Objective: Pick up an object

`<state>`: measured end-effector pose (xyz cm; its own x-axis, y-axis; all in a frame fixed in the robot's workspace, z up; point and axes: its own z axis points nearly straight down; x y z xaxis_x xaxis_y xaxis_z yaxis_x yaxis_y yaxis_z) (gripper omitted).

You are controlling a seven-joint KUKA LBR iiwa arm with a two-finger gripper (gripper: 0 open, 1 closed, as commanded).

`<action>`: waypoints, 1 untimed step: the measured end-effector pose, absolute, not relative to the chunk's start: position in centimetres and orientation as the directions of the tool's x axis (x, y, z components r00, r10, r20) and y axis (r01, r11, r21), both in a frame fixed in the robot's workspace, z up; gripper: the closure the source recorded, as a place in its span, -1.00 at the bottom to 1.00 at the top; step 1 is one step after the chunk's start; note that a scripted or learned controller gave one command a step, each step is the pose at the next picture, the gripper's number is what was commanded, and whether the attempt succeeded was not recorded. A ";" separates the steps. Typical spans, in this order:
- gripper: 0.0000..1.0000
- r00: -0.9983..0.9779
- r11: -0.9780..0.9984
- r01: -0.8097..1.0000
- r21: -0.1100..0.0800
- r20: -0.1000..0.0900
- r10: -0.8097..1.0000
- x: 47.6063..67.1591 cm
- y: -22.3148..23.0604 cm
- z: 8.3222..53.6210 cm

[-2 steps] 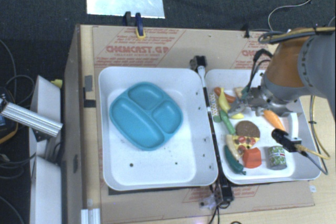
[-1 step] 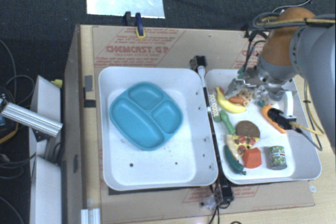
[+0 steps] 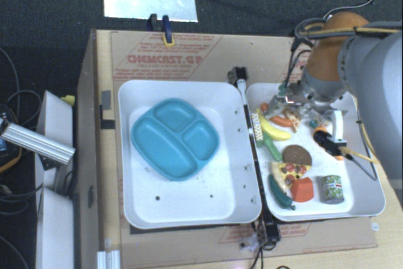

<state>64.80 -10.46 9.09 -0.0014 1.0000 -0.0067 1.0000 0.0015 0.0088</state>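
Tool (image 3: 288, 99) sits low over the far end of the right bin (image 3: 368, 198), among the toy food; whether it is apart or together cannot be told. Banana (image 3: 274, 130) lies just beside it. Can (image 3: 332, 189), red block (image 3: 302, 189) and pizza slice (image 3: 287, 171) lie nearer. Left bin (image 3: 135, 198) holds a blue tray (image 3: 175, 138).

Arm (image 3: 371, 66): grey, entering from the right, bent down toward the right-hand side of the bench.
Wrist band (image 3: 327, 50): orange, just above the wrist.
Gripper (image 3: 288, 99): low, pointing down and leftward, at the upper left end of the arm.
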 end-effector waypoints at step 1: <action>1.00 -0.004 0.004 1.000 0.012 -0.008 1.000 64.9 -10.5 10.2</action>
